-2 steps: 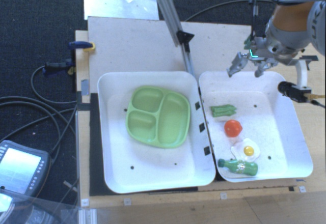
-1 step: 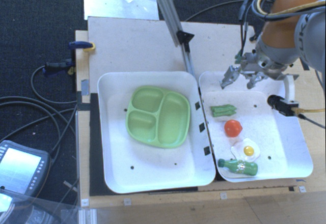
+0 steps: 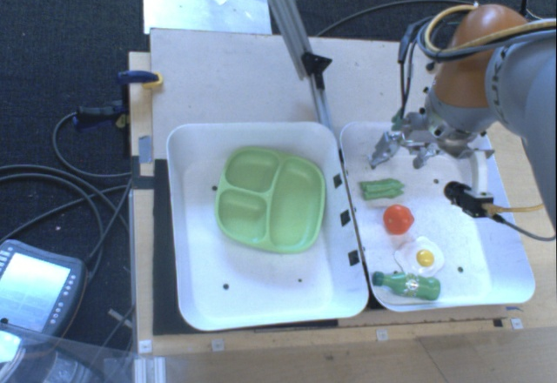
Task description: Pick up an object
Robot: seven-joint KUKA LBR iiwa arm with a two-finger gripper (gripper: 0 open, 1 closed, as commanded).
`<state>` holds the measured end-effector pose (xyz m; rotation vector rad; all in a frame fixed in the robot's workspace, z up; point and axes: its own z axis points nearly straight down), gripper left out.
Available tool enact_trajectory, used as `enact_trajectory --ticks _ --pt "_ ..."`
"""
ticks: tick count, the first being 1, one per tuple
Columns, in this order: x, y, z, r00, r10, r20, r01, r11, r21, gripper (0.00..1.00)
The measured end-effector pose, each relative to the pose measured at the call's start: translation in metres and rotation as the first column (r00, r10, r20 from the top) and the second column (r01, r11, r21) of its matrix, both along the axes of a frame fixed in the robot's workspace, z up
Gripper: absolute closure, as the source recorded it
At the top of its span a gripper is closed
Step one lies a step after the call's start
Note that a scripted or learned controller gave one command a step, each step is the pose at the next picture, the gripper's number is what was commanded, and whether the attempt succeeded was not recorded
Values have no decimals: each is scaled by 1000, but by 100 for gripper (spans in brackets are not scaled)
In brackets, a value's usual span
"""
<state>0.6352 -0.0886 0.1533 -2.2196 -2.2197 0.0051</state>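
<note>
so the arm (image 3: 526, 81) comes in from the right and the gripper (image 3: 399, 158) sits over the far end of the right bin (image 3: 509, 272); fingers look spread apart with nothing between them, so it's not holding anything; the closest thing to it is a green pod (image 3: 381, 189) lying flat just on the near side of the fingertips, close but not touching as far as I can see; next down is a tomato (image 3: 399, 218), then a fried egg (image 3: 422, 257) near it, and a green bottle (image 3: 409, 285) on its side at the near edge of that bin, right beside the egg; all four sit along the left half of the right bin; the left bin (image 3: 196, 281) has a green divided plate (image 3: 270, 198) lying flat around its middle, well apart from the gripper
</note>
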Motion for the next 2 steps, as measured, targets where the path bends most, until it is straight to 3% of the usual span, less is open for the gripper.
enact_trajectory --ticks 1,2 --pt "4 7 -46 1000 5 1 -5 1000 1 0" --pt "6 7 -32 1000 3 8 -3 1000 1 100"
